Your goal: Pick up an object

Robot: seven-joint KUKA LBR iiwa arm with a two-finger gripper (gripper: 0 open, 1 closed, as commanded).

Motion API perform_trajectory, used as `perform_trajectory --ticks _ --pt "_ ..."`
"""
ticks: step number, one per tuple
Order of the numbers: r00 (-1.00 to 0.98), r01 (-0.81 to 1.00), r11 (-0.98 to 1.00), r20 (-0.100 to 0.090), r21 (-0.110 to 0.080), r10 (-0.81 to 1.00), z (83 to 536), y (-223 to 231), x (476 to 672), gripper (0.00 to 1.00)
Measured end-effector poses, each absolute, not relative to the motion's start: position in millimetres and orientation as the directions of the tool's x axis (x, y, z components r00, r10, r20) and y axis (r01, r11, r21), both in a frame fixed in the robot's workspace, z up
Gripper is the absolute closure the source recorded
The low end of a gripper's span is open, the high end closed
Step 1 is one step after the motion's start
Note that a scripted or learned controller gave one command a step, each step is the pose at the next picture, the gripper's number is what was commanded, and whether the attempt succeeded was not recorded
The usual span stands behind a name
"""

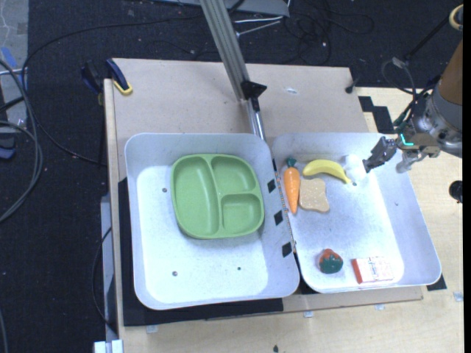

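Observation:
In the right bin (403, 219) lie a yellow banana (326, 169), an orange carrot (292, 188), a slice of bread (315, 195), a red and green toy fruit (330, 261) and a small red and white box (375, 269). A small white object (355, 168) sits at the banana's right end. My gripper (391, 159) hangs over the bin's upper right rim, just right of that white object. Its two dark fingers (375, 156) are spread open with nothing between them.
The left bin (151, 263) holds a green divided plate (218, 195). A grey metal pole (232, 46) slants down from the top to the gap between the bins. Cables run across the dark floor around the bench.

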State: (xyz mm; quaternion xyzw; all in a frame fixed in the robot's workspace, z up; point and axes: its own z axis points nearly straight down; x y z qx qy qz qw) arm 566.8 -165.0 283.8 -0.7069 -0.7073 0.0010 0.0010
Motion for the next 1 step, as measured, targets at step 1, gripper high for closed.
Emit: perform_trajectory --ticks 1 --pt "-0.001 1.000 0.001 -0.001 0.000 1.000 285.1 -165.0 567.5 0.00"
